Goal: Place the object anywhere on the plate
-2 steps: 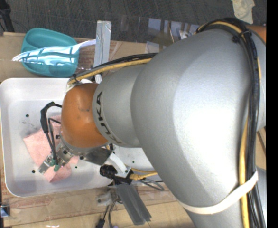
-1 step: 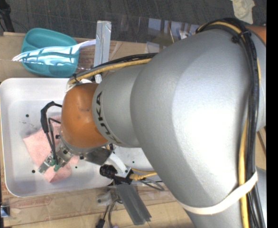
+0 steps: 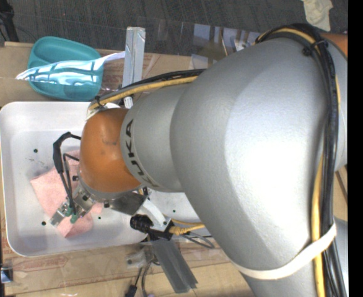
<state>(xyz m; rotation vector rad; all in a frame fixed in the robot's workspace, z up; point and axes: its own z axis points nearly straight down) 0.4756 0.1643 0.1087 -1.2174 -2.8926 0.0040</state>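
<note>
The grey arm with its orange band point(image 3: 107, 150) reaches down into the left white bin point(image 3: 14, 141) and hides most of the scene. My gripper point(image 3: 65, 214) is low over a flat pink thing point(image 3: 45, 187) that lies on the bin floor toward the front left. The gripper's tip sits right at the pink thing's near edge, and more pink point(image 3: 79, 226) shows beneath it. Whether it touches the pink thing is unclear. Black cables point(image 3: 61, 150) loop beside the wrist.
A teal scoop point(image 3: 61, 67) with a clear wrapper lies on the bench behind the left bin. A grey upright strip point(image 3: 134, 57) stands by the bin's back rim. The arm's body covers the right bin. A crumpled cloth point(image 3: 314, 6) lies on the floor at top right.
</note>
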